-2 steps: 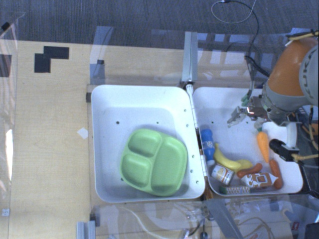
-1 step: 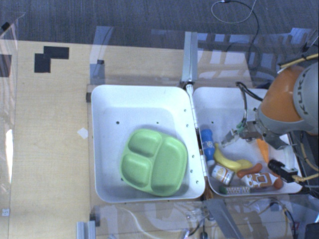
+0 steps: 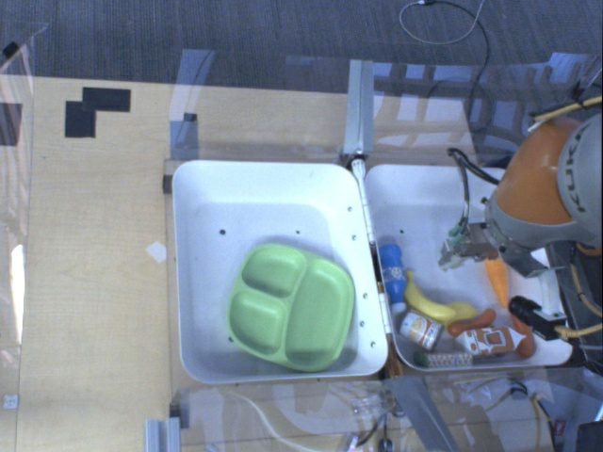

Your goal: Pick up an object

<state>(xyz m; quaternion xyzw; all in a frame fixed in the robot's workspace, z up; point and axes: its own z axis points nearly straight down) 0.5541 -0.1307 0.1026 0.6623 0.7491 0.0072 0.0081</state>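
My pincer [image 3: 457, 255] hangs over the right bin [image 3: 424, 205], above bare white floor near the bin's middle. I cannot tell whether it is released or clenched, and I see nothing gripped in it. My arm [image 3: 532, 172] comes in from the right, across that bin's far right corner.

The things I could take lie along the near side of this bin, all of them apart from my pincer. The carrot [image 3: 497, 282] is closest, just to the right of the pincer, lying with one end pointing away from the camera. The banana [image 3: 435, 303] lies nearer the camera than the pincer and a little to its left, curving from beside the bottle [image 3: 389, 266] toward the sausage [image 3: 472, 322]. The bottle is blue and lies along the bin's left wall, well to the left of the pincer. The can [image 3: 420, 330] sits at the near edge, just beside the banana. The sausage lies to the right of the can. A brown packet [image 3: 488, 344] with a pale label lies against the near wall, just past the sausage.

The left bin [image 3: 245, 205] holds a green divided plate [image 3: 292, 306], well apart from my pincer. Both bins rest on the pale bench [image 3: 94, 252].
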